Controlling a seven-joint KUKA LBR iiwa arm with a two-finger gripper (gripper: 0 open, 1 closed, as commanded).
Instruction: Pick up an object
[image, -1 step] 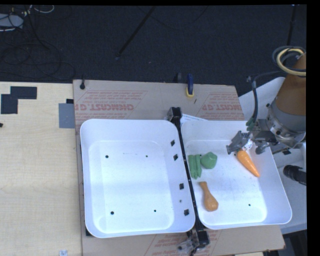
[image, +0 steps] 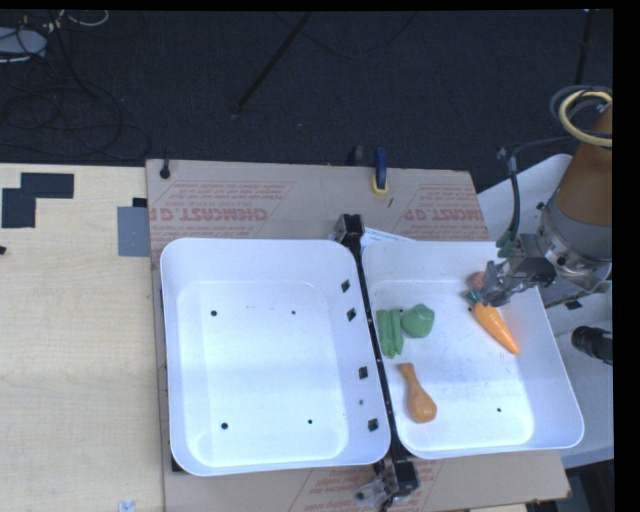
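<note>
My gripper (image: 488, 290) hangs over the upper right part of the right bin (image: 545, 435), reaching in from the right. An orange carrot (image: 499, 329) slants down and to the right directly below it, its thick end touching or nearly touching the gripper tip. Whether the carrot is held or rests on the bin floor I cannot tell. A green leafy toy (image: 404, 326) lies near the bin's left wall. An orange pear-shaped toy (image: 417, 394) lies below the green one.
The left bin (image: 180, 400) stands beside the right one, separated by a black divider (image: 362, 330) with clips. Both sit on a cardboard sheet (image: 260, 205) on the wooden bench. A blue clamp (image: 380, 170) holds the sheet's far edge.
</note>
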